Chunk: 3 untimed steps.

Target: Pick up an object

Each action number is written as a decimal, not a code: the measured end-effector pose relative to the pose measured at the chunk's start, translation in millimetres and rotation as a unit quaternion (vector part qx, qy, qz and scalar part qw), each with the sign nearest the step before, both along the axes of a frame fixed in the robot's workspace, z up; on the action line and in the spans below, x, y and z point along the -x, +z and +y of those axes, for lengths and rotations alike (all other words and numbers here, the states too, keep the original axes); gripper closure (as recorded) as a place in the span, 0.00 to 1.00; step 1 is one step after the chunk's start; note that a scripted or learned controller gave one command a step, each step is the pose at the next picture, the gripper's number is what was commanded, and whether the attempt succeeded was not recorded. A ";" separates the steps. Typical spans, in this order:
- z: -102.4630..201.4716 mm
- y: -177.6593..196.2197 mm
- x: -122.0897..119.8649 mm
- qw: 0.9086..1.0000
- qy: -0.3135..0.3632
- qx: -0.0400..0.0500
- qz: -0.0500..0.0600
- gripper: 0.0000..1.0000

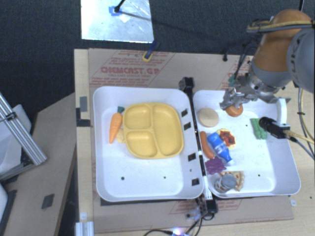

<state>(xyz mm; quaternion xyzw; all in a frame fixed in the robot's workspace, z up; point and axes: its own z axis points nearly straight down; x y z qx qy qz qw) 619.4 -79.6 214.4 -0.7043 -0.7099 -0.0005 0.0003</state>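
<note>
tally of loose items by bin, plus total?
Left bin: 2, a carrot and a yellow tray.
Right bin: 8 that I can tell apart, some overlapping, counts approximate near the divider.
Total: 10

From my feed, dark blue-grey carpet (39, 38) covers the floor around the bench. At 12 o'clock a shiny metal plate (117, 13) lies on it, catching bright light, with a thin black rod slanting onto a blue patch. The bench top (133, 68) is tan board with red lettering. At 9 o'clock 1 aluminium frame rail (19, 136) slants past.
</note>
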 end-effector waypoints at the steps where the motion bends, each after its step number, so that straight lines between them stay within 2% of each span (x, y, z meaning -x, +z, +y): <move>1: 58.0 6.7 21.2 1.000 0.001 0.000 0.001 1.00; 2: 113.1 0.7 37.0 1.000 0.000 0.000 0.001 1.00; 3: 130.4 0.1 36.8 1.000 -0.001 0.000 0.000 1.00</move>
